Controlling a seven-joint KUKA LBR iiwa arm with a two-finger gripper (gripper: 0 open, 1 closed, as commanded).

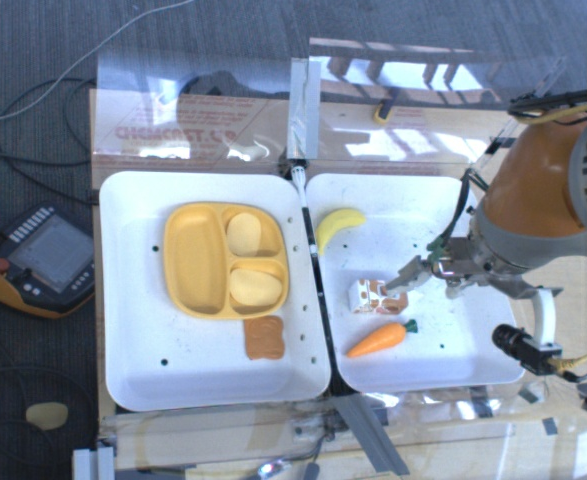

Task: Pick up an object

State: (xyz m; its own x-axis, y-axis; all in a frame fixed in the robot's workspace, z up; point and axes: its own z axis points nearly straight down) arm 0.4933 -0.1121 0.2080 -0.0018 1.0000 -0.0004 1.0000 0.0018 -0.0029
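Observation:
The right bin (pixel 443 368) holds a yellow banana (pixel 338 225) near its upper left, a small white and brown carton (pixel 370 296) in the middle, and an orange carrot (pixel 378 339) with a green tip below it. My gripper (pixel 405 276) hangs low over the right bin, reaching left from the grey and orange arm (pixel 533 198). Its tip sits just right of and slightly above the carton, close to it or touching its upper edge. I see nothing lifted off the bin floor.
The left bin (pixel 133 368) holds a yellow divided tray (pixel 188 263) with two pale round pieces in its compartments, and a brown biscuit (pixel 264 338) below the tray. A raised divider (pixel 313 268) separates the bins. A handheld controller (pixel 38 258) lies off the bench at left.

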